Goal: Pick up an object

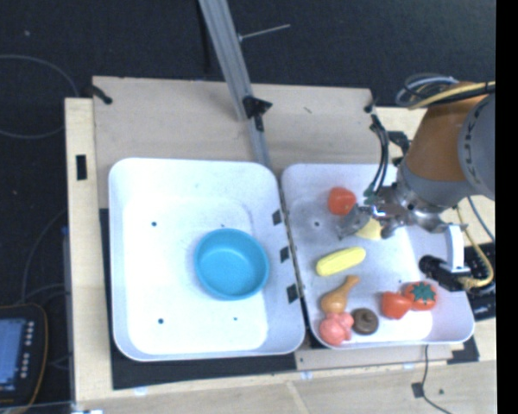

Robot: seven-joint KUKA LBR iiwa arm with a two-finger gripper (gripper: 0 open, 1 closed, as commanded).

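Working near to far off the right bin (445, 330) as landmark: along its near wall sit a pink toy (334, 329) and a dark donut-like ring (364, 321), touching or nearly so, w/ a tan drumstick-shaped toy (339, 295) just behind them and a red tomato w/ green top (410, 301) toward the bin's near right corner. Mid-bin lies the yellow toy (340, 260), a banana- or corn-like piece, long axis running roughly left-right and tilted a bit. It's the likeliest target, judging by position. Looks like hollow plastic play food: prob. light, stiff, smooth, so somewhat slippery; not fragile. Best hold, imo, is across its short width at the middle, fingers square to the long axis so it can't roll or squirt out. Farther back, a red-orange round toy (342, 201) sits near the bin's far left part, a small pale yellow bit just right of it, partly hidden. The end effector (369, 222) hangs low over the bin's far half, just beyond and slightly right of the yellow toy, close but apart. Can't tell whether its fingers are spread or pressed together, as the dark metal parts blur there; nothing seen pinched. Left of the right bin, the other bin (134, 179) holds a blue bowl (231, 263). Both bins rest on the counter (319, 110).
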